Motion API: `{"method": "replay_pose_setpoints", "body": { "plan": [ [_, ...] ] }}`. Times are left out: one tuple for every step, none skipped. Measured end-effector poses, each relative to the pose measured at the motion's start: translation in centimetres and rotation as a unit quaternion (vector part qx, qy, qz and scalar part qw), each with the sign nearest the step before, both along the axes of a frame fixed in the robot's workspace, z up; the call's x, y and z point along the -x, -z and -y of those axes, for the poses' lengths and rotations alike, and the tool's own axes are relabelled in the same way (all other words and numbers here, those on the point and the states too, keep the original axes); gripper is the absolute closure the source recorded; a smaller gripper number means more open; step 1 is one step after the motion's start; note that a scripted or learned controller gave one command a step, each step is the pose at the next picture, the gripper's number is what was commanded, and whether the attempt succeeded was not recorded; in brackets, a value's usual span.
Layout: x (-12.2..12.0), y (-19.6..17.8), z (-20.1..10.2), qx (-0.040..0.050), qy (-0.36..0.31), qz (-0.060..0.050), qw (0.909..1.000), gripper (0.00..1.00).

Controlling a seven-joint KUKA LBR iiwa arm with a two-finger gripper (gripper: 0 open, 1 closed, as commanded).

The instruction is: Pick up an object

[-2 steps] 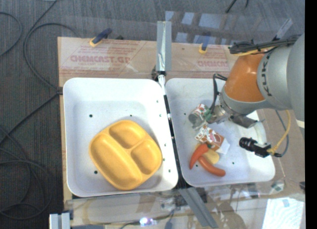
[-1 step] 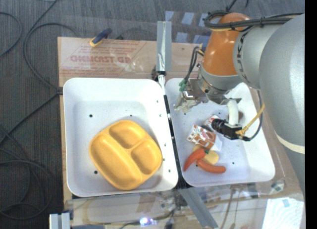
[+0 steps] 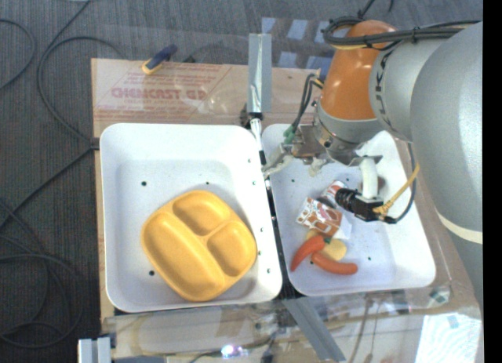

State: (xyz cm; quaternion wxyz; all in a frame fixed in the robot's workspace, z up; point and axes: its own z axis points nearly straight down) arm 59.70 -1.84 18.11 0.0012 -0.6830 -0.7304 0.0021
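A yellow three-compartment plate (image 3: pixel 199 244) lies in the left bin (image 3: pixel 125 150). In the right bin (image 3: pixel 408 267) lie a red-and-white patterned packet (image 3: pixel 318 215), a red chili pepper (image 3: pixel 306 252), a small yellow piece (image 3: pixel 336 250) and an orange sausage-like piece (image 3: pixel 337 267). My gripper (image 3: pixel 302 154) hangs over the upper left part of the right bin, under the orange wrist band, above and apart from the packet. Nothing shows between its fingers.
The grey arm (image 3: pixel 439 95) covers the right bin's upper right corner. A metal rail (image 3: pixel 256 79) runs up between the bins. A blue-and-yellow tool (image 3: pixel 158 58) lies on the board behind the left bin. Cables cross the floor at left.
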Motion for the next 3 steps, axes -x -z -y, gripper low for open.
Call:
{"method": "replay_pose_setpoints", "body": {
  "plan": [
    [4.8, 1.7, 7.8, 0.0006, 0.080, 0.000, 0.9968, 0.00],
    [2.3, 9.2, 9.7, 0.0004, 0.133, 0.008, 0.9911, 0.00],
    [2.3, 8.5, 9.6, -0.0004, 0.131, 0.007, 0.9913, 1.00]
  ]
}}
